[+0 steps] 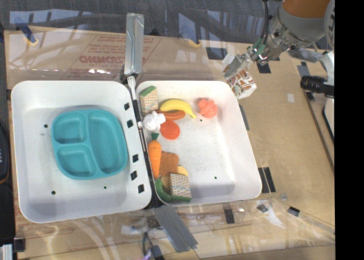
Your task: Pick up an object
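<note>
**Small carton lifted at the right bin's far corner**

A small patterned white carton point(243, 84) hangs beneath the two-finger gripper point(250, 60), pinched at its top between the fingers, just over the far right corner of the right-hand shallow white bin point(227, 156). Held this high, it appears free of the rim, so the pick looks largely made, though the hold seems slight.

The other toys crowd the bin's left side: a yellow plastic banana point(177, 106), a pink lumpy toy point(207, 107), an orange-red disc point(169, 130), an orange toy carrot point(154, 156) and a patterned cube point(180, 185). That leaves the bin's right half as open floor under the arm.

In the left-hand white bin point(34, 139) lies a teal plastic divided tray point(89, 143), well apart. The bare bench point(296, 156) to the right gives room.
</note>
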Controlling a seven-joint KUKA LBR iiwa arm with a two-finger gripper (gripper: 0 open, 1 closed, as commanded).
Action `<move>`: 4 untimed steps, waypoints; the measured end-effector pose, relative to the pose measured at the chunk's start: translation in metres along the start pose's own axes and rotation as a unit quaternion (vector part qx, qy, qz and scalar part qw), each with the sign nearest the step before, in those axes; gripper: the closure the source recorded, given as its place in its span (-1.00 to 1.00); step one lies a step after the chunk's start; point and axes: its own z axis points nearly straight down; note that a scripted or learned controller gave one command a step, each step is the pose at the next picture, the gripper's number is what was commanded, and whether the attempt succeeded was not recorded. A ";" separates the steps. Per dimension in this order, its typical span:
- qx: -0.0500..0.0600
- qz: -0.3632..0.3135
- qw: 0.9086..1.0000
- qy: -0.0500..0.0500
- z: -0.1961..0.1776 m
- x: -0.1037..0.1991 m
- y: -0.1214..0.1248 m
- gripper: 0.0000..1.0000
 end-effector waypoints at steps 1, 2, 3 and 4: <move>0.005 0.012 1.000 0.003 0.116 0.106 0.020 1.00; 0.004 0.110 0.994 0.002 0.130 0.096 0.008 1.00; 0.002 0.117 0.993 0.001 0.091 0.093 -0.032 1.00; 0.004 0.085 0.996 0.002 0.117 0.090 -0.023 1.00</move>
